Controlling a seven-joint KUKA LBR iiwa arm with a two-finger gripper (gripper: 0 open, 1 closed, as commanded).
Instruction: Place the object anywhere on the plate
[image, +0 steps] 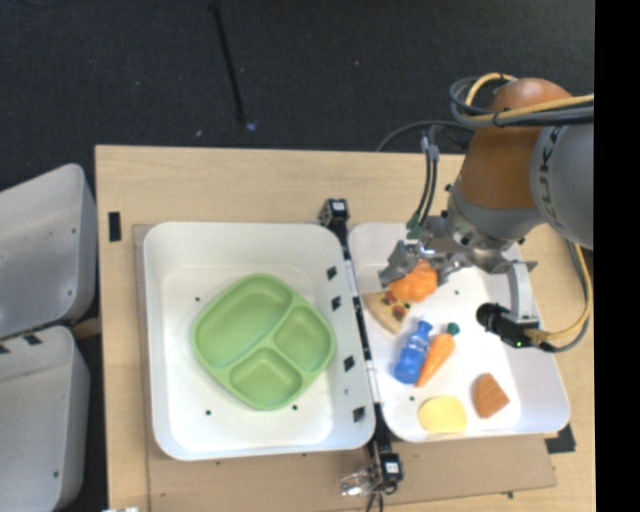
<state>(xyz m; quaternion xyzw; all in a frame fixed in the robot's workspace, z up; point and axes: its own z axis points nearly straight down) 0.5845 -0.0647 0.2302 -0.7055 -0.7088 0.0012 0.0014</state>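
A single fixed camera looks down from above at a slant on the wooden counter (240, 185). It sits far enough back to take in both white bins whole, the left bin (180, 420) and the right bin (535, 395), with dark floor beyond the far edge. The arm (510, 160) enters from the frame's right side.

Bright, even light — soft, slightly blurred

A light wooden bench (250, 180) stands on a dark floor (200, 70). Two pale grey panels (40, 250) sit at the left. A thin dark line crosses the floor.
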